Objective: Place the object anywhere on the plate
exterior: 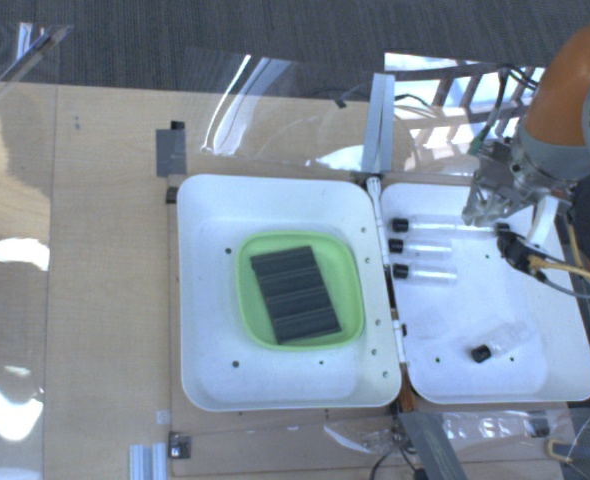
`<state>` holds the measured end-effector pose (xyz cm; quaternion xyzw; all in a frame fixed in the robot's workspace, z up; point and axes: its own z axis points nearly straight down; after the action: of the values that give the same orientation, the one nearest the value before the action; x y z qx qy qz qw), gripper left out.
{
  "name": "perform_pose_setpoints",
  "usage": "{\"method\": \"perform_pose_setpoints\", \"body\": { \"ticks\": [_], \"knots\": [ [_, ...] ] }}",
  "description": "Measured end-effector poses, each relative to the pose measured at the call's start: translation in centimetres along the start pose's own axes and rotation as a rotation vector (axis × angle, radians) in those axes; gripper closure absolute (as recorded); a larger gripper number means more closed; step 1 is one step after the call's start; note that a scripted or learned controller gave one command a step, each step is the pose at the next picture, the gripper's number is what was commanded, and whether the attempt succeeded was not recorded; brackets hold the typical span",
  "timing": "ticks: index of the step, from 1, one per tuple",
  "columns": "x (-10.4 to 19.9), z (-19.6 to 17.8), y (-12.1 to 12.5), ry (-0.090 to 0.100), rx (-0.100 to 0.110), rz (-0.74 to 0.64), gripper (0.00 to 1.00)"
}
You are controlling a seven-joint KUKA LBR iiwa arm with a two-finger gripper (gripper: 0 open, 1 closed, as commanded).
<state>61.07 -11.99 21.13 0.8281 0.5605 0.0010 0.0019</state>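
- A green plate (347, 268) sits in the left bin (205, 298), with a dark ribbed block (295, 294) lying flat at its middle, so it appears the placing is done.
- In the right bin (565, 358) lie three clear tubes with black caps (420, 247) in a row near the divider, and another capped tube (495, 346) lies near the front.
- The gripper (487, 208) hangs over the right bin's far edge, well apart from the block; nothing shows between its fingers, and whether they are spread or closed cannot be told.
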Motion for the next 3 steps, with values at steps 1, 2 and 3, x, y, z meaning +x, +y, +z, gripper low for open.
{"method": "perform_pose_setpoints", "body": {
  "ticks": [1,2,3],
  "knots": [
    [6.3,2.8,-11.4,0.001,0.005,-0.087,1.00],
    [14.1,2.4,-11.6,0.003,0.001,-0.225,1.00],
    [14.1,2.4,-11.6,0.003,0.001,-0.223,0.00]
  ]
}}
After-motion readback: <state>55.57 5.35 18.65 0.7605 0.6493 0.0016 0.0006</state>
